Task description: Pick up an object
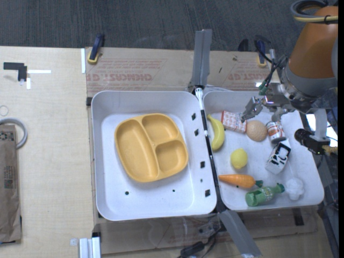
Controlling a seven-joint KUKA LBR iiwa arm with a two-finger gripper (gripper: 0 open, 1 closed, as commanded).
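On a pale wooden bench (pixel 48 198) over dark carpet (pixel 134 9), two white bins (pixel 102 160), gripper (pixel 266 109) spread, holding nothing

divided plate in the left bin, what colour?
Yellow-orange, plain, no pattern. The plate shows best in the camera view.

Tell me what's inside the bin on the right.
The right bin holds a banana, lemon, carrot, green bottle, egg, red packet and more. The arm covers its far corner.
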